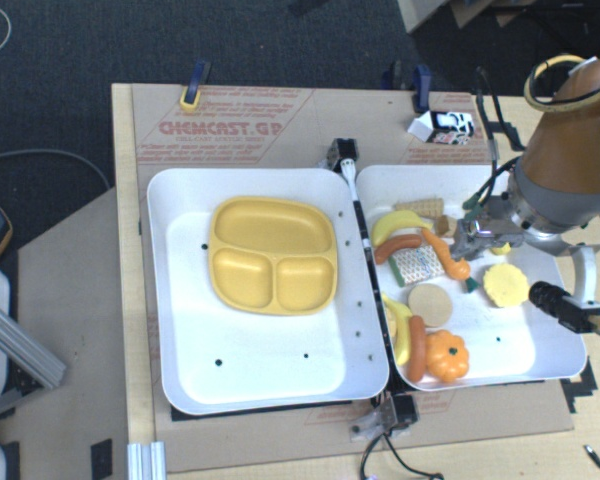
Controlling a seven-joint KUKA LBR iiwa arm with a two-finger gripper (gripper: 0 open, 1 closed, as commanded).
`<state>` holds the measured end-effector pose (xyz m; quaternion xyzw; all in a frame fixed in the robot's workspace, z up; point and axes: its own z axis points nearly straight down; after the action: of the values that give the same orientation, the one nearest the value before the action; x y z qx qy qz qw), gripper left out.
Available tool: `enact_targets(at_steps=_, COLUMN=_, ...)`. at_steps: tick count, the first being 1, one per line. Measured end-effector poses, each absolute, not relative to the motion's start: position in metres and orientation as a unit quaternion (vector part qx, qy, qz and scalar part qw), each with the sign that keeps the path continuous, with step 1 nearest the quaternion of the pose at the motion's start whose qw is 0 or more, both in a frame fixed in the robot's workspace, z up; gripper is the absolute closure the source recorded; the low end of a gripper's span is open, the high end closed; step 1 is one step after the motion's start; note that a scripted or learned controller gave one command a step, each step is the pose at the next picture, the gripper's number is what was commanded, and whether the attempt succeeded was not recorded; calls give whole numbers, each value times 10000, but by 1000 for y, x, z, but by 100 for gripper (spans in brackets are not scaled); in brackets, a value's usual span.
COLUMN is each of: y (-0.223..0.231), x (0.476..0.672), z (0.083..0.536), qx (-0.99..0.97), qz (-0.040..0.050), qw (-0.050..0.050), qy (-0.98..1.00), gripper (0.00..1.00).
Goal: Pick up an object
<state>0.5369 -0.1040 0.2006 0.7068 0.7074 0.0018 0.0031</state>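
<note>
- Orange carrot (442, 251) is seen lying at a slant in the right bin (540, 363), touching or just beside the gripper (470, 236) on its left side.
- Gripper is placed low over the upper middle of the right bin; how far it is open cannot be told, as the view is cluttered with cables there. Nothing is seen held.
- Carrot: slim, tapered, bright orange; a green bit is seen near its lower end.
- Just left of the carrot, a white mesh-patterned block (416, 264) is seen, with a red sausage (397, 246) and a yellow banana (392, 227) above it.
- Yellow lemon slice (506, 285) lies below and to the right of the gripper, apart from it.
- Tan round disc (430, 304) lies below the block; small orange pumpkin (447, 356) sits near the bin's front edge, beside a second yellow banana-shaped piece (398, 330) and a red strip.
- A tan cracker (426, 209) is seen near the bin's back wall.
- Left bin (180, 358) holds a yellow three-part plate (274, 254), well apart from the gripper.
- Arm (570, 158) with orange band reaches in from the right.
</note>
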Motion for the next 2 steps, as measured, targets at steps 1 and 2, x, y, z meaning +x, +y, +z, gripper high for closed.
enact_targets(at_steps=1, y=-104, x=538, z=227, qx=7067, qz=14, qw=24, qy=7075, gripper=100)
enact_targets(at_steps=2, y=-101, x=503, z=224, qx=7077, qz=-9, qw=-17, qy=7066, gripper=100)
